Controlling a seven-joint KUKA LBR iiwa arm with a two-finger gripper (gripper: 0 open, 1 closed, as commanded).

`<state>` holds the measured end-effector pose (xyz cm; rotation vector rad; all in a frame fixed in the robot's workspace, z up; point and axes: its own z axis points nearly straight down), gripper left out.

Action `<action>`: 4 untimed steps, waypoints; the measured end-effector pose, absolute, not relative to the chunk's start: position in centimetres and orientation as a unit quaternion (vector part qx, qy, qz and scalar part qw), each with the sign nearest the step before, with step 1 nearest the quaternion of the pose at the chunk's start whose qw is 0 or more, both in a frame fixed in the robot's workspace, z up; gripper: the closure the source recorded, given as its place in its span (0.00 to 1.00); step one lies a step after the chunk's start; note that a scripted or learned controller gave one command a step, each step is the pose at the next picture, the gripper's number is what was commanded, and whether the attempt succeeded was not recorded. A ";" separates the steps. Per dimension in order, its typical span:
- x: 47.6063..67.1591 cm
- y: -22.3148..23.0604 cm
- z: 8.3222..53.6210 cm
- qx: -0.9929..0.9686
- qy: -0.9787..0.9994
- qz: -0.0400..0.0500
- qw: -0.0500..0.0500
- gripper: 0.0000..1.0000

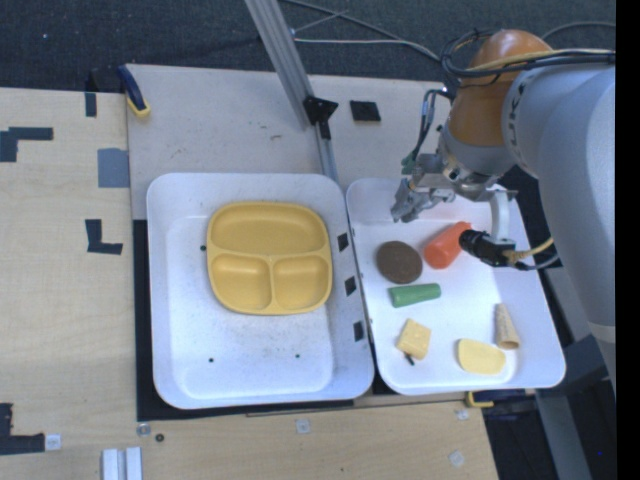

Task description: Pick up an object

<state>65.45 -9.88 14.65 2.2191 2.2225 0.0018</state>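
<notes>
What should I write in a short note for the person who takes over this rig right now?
Gripper: hovering over the upper left corner of the right bin, nothing visibly between its fingers.
Right bin holds: brown disc, orange piece, green piece, yellow wedge, yellow slice, tan cone.
Left bin holds a yellow divided plate.
Done: nothing picked yet.
Left: grasp and lift one object.
</notes>
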 end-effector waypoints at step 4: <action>58.5 -2.0 20.4 0.706 0.708 -0.001 -0.001 1.00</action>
